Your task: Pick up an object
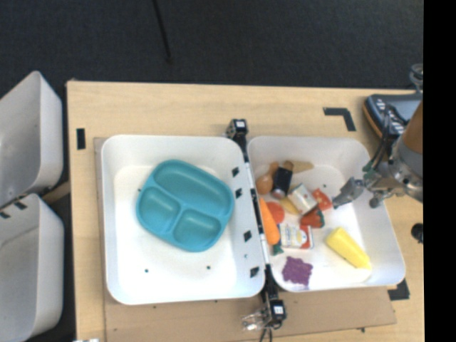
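- The tabletop (178, 109) carries two white bins side by side, touching along the middle.
- The left bin (121, 276) holds a teal divided plate (185, 205), with bare floor around it.
- The right bin (388, 255) holds the small toys crowded toward its left wall; the right half is open room for a descent.
- The claw (360, 191) hovers over the right bin's right side, fingers spread and holding nothing.
- The yellow corn (349, 248) lies apart from the pile (the easiest target, I judge): likely light, stiff, smooth; grip across its narrow middle.
- The purple grapes (297, 270) sit near the front rim, tighter for fingers.
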